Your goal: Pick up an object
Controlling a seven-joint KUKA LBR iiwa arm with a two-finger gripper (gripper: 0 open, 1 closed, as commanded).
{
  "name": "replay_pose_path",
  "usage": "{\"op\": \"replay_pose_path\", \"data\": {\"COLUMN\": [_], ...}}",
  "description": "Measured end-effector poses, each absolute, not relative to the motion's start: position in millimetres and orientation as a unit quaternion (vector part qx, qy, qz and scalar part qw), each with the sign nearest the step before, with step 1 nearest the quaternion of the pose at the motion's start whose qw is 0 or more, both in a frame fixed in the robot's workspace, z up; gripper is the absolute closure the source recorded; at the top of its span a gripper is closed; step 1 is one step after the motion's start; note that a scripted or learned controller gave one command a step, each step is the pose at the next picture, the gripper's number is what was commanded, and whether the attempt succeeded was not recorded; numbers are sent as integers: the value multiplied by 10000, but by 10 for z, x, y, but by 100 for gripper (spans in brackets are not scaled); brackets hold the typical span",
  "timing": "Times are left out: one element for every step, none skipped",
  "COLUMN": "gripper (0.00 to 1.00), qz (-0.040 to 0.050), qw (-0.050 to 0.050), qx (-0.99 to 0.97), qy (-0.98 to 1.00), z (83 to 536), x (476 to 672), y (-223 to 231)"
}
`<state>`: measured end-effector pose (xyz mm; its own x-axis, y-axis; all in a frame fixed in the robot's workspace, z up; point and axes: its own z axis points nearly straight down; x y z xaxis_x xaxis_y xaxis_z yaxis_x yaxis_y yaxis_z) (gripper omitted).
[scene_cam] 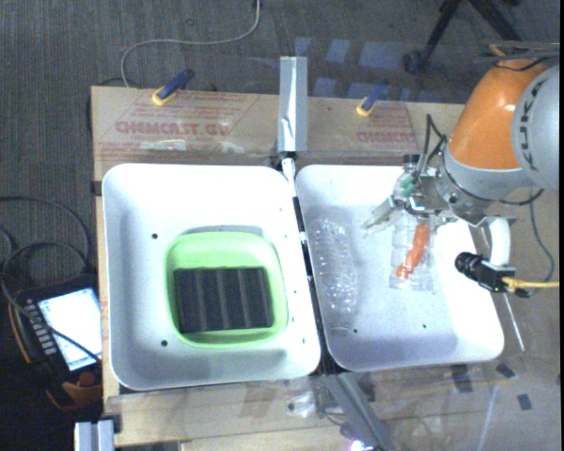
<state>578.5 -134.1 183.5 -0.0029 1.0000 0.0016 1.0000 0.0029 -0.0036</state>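
A green plastic tray (227, 291), rounded-square with dark ribbed slots, is seen in the left bin (132, 252). In the right bin (451, 341) a clear crinkled bottle (334, 261) and a transparent packet holding an orange stick (415, 255) are seen lying. The gripper (415, 203) is poised over the packet's top; whether its fingers are apart cannot be told.

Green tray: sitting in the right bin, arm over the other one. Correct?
Not quite. The camera view shows the green tray in the left bin; the arm and its end effector are over the right bin, the other one.
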Motion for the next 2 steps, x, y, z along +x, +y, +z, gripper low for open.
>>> {"op": "replay_pose_path", "data": {"gripper": [0, 0], "qz": [-18, -119], "qw": [-4, -58], "qx": [-6819, -6693], "qy": [-7315, -7429], "z": [941, 946], "x": [5889, 5764], "y": [-2038, -2097]}}
